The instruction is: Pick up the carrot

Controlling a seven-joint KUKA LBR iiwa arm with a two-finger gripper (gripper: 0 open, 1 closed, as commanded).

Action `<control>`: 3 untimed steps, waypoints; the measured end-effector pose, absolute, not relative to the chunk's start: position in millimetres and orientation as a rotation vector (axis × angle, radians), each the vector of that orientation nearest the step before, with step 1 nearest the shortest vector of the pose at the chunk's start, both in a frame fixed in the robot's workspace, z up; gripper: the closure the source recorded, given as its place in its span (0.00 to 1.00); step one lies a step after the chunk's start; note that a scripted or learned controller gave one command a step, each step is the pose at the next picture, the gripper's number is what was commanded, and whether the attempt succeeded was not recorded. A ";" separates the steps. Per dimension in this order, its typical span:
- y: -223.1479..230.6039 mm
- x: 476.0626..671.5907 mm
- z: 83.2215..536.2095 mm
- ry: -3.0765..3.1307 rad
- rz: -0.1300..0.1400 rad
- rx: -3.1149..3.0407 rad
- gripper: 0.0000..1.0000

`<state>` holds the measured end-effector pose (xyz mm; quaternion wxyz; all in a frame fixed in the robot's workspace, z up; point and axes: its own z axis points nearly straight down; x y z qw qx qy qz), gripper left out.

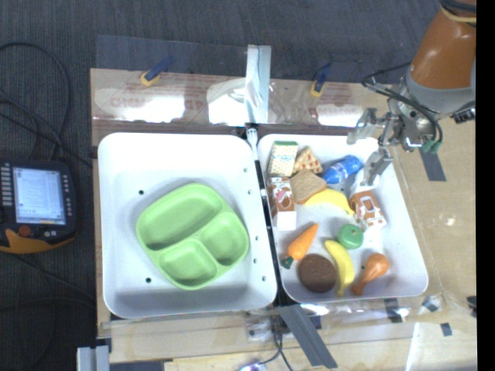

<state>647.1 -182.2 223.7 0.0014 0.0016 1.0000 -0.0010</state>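
The carrot (302, 241) is orange with a small green stem end, lying at a slant in the middle of the right bin (411, 247). It rests between a small carton and a green round piece. My gripper (370, 150) hangs over the bin's far right corner, well up and to the right of the carrot. Its two grey fingers are spread apart, open, with nothing between them. One fingertip (377, 163) points down next to the blue bottle (342, 169).
The right bin holds several toy foods: two bananas (341, 263), a brown cookie (316, 272), a pear-like piece (371, 269), cartons and a bread slice (308, 185). The left bin (124, 176) carries a green divided plate (193, 234). A pendant (35, 203) lies at far left.
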 end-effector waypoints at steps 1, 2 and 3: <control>-124.2 608.0 100.0 3.129 -0.002 0.069 0.00; -103.6 531.5 95.1 3.112 -0.011 -0.059 0.00; -64.7 524.2 136.3 3.137 -0.029 -0.112 0.00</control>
